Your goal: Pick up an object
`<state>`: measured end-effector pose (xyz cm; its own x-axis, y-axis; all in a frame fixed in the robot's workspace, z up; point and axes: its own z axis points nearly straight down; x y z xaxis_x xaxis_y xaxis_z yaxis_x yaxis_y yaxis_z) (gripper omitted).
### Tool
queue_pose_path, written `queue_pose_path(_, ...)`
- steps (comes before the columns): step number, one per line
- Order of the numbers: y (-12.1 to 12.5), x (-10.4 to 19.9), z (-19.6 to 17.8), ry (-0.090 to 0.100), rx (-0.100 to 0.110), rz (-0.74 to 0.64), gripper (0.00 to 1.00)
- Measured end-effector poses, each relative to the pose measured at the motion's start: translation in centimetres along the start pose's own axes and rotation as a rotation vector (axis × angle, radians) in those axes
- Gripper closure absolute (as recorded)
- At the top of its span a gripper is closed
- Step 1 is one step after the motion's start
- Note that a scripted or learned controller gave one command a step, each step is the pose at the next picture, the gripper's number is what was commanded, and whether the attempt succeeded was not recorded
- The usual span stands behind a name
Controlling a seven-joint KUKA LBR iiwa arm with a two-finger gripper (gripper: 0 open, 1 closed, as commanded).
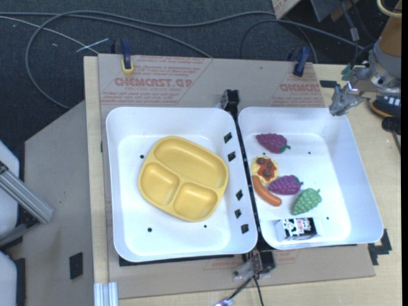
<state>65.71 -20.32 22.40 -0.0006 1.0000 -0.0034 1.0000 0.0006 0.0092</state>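
- Yellow plastic divided plate [183,187] lies in the left bin [121,171], its three compartments bare.
- White right bin [357,190] holds the toy food: a dark purple grape bunch [272,143] near the back, a small pizza slice [264,167] just below it, a hot dog [266,192] touching a second purple grape bunch [285,185], and a green grape bunch [306,201] just beside that.
- A black-and-white carton [297,227] lies near the right bin's front rim.
- The hand [339,104] hangs above the right bin's far right corner, well apart from every toy; whether it is spread or pressed together I cannot tell.
- Two blue clamps [127,55] pin the board to the table [376,152].
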Motion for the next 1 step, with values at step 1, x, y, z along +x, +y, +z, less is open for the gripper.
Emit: queue_pose_path(1,0.1,0.06,-0.25,0.002,0.006,-0.001,1.0)
